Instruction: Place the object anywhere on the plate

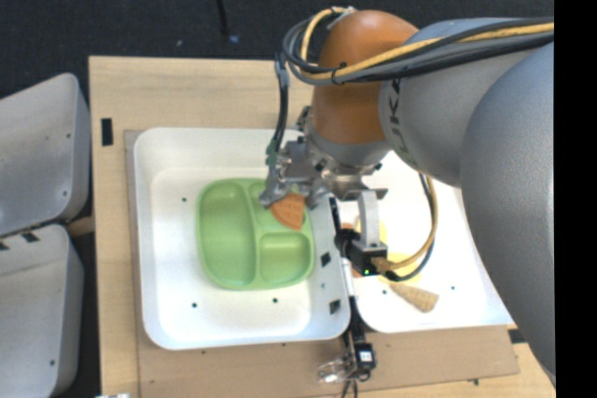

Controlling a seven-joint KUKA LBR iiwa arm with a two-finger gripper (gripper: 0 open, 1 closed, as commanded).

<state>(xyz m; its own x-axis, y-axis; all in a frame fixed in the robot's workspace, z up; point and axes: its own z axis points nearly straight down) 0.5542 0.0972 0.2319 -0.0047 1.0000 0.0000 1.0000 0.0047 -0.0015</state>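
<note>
1. The gripper (291, 191) hangs over the right rim of the green plate (238, 238), its fingers pinching an orange object (290, 212).
2. The plate lies in the left bin (168, 312), divided into compartments.
3. A tan cone-shaped piece (417, 296) lies in the right bin (466, 312), well apart from the plate.

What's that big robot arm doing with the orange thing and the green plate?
The grey robot arm reaches in from the right with its gripper low over the green plate, which sits in the left white bin. A small orange object lies right under the gripper, at the plate's right edge. From here I can't tell if the gripper is holding it. A tan piece lies in the right bin. The job is to put the object on the plate.
</note>
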